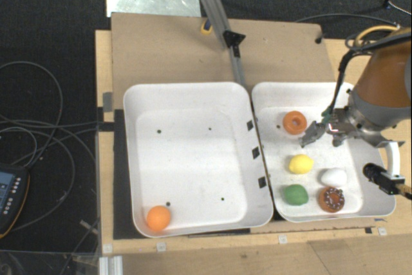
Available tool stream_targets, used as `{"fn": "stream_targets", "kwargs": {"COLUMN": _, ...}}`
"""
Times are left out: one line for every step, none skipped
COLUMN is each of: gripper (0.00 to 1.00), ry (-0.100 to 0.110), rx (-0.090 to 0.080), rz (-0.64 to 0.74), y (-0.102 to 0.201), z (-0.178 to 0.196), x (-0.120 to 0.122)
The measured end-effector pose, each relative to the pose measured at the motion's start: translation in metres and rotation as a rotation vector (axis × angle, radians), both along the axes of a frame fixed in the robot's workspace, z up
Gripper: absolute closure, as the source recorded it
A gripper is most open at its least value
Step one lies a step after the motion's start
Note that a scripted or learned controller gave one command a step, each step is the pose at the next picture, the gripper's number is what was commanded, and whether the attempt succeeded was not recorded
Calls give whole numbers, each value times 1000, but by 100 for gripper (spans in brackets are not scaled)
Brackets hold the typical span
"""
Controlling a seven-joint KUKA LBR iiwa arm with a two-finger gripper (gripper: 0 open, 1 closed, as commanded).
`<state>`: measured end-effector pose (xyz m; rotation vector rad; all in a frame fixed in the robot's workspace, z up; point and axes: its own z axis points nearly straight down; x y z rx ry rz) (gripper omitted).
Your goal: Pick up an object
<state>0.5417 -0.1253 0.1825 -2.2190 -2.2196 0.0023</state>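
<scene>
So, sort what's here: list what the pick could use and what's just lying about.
For the job: gripper, orange donut, lemon, white egg, green ball, chocolate donut, orange.
Lying about: cables, pendant, pole.

Even overhead light, bright white bins (193, 96) slightly washed out, soft faint shadows, mild overall softness, dark floor surround

Arm (386, 84) cut off by the right edge. Gripper (320, 132) too small and dark to tell its finger spacing. Right bin (270, 94) partly hidden under the arm at its right side. Black device (9, 193) cut at the left edge.
</scene>
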Motion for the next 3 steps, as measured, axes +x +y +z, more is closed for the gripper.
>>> {"fn": "stream_targets", "kwargs": {"gripper": 0, "ry": 2, "rx": 1, "rz": 0, "y": 4, "z": -62, "x": -2}}
{"fn": "stream_targets", "kwargs": {"gripper": 100, "ry": -6, "rx": -1, "rz": -1, "y": 3, "z": -48, "x": 0}}
{"fn": "stream_targets", "kwargs": {"gripper": 100, "ry": -11, "rx": -2, "rz": 6, "y": 11, "z": 10, "x": 7}}
